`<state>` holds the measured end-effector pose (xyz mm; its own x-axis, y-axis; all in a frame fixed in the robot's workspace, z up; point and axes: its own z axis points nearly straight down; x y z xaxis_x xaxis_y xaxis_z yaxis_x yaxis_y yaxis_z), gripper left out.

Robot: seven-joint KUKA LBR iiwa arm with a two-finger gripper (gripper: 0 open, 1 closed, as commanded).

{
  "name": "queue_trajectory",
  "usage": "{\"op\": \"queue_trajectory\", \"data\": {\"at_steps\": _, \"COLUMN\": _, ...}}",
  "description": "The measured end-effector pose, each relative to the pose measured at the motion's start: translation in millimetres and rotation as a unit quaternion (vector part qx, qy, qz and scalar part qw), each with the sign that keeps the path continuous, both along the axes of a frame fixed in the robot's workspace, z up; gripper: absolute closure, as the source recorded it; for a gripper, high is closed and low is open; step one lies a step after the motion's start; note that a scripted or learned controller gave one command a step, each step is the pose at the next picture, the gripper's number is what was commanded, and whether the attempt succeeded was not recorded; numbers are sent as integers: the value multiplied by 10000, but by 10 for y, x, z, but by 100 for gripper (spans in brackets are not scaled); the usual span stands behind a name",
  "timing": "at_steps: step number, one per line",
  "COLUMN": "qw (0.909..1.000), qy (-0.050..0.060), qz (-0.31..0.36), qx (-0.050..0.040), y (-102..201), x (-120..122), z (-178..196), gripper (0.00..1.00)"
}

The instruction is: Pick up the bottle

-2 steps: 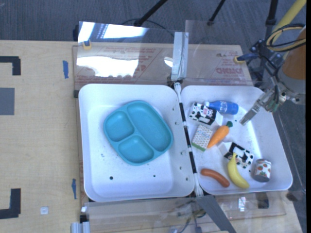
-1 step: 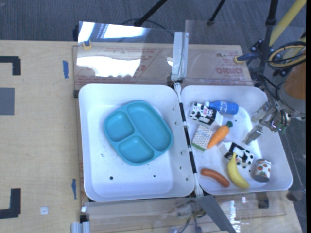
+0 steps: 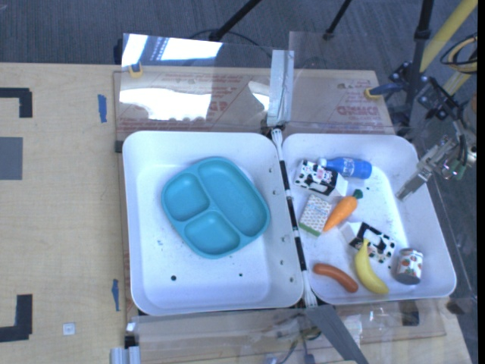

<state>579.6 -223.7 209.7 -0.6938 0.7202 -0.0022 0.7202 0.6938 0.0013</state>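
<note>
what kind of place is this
Probably a robot lab test bench: two white bins side by side, toy food like a banana and carrot, and tripod legs on the carpet behind.

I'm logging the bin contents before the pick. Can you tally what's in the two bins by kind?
Divided plate: 1
Bottle: 1
Toy food, carrot, banana, sausage: 3
Cow-patterned pieces: 2
Small packet: 1
Can: 1
Total: 9

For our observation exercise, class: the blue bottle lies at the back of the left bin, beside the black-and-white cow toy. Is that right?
Not quite. The camera view shows the blue bottle lying at the back of the right bin, beside the black-and-white cow toy. The left bin holds the blue divided plate.
</note>
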Motion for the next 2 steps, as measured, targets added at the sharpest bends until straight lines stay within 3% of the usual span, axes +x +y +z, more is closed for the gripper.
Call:
{"op": "queue_trajectory", "data": {"at_steps": 1, "qw": 9401, "qy": -19, "qz": 3409, "qx": -8, "y": 13, "x": 618, "z": -433, "gripper": 0}}
{"op": "queue_trajectory", "data": {"at_steps": 2, "qw": 9685, "qy": -17, "qz": 2491, "qx": -8, "y": 3, "x": 846, "z": 409, "gripper": 0}}
